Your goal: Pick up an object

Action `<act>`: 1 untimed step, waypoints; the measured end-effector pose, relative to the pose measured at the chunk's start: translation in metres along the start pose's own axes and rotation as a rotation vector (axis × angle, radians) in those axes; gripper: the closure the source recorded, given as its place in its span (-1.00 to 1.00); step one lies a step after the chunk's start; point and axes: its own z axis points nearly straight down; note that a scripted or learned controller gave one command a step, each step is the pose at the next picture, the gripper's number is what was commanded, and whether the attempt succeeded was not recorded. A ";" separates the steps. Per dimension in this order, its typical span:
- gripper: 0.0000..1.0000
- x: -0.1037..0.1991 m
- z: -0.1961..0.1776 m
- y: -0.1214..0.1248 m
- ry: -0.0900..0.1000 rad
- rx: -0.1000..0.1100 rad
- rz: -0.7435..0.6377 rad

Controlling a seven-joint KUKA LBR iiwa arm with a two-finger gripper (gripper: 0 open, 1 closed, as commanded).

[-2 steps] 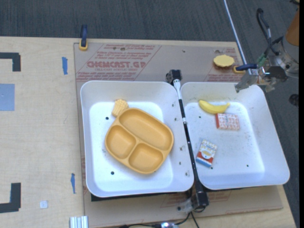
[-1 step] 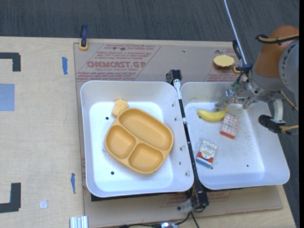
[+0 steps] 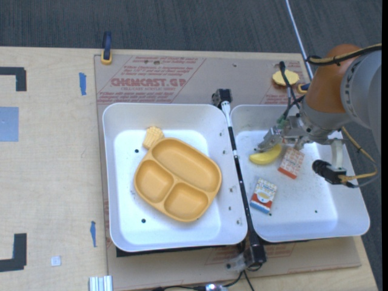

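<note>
Wooden bench point(image 3: 48, 180), 2 white bins point(image 3: 121, 180) — dark carpet point(image 3: 182, 11)

The table point(image 3: 48, 180) is pale wood, with black corner marks and small blue tape patches on its bare part, well away from the hand point(image 3: 276, 139). On it lies a brown printed board point(image 3: 182, 77), held by a blue and yellow clamp point(image 3: 107, 47) at its far corner. Two white bins rest side by side on the board: one bin point(image 3: 121, 223) lies away from the hand across the black divider point(image 3: 237, 174), the other bin point(image 3: 345, 217) directly beneath the hand
</note>
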 end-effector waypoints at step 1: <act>1.00 0.000 -0.010 0.001 -0.001 -0.003 0.001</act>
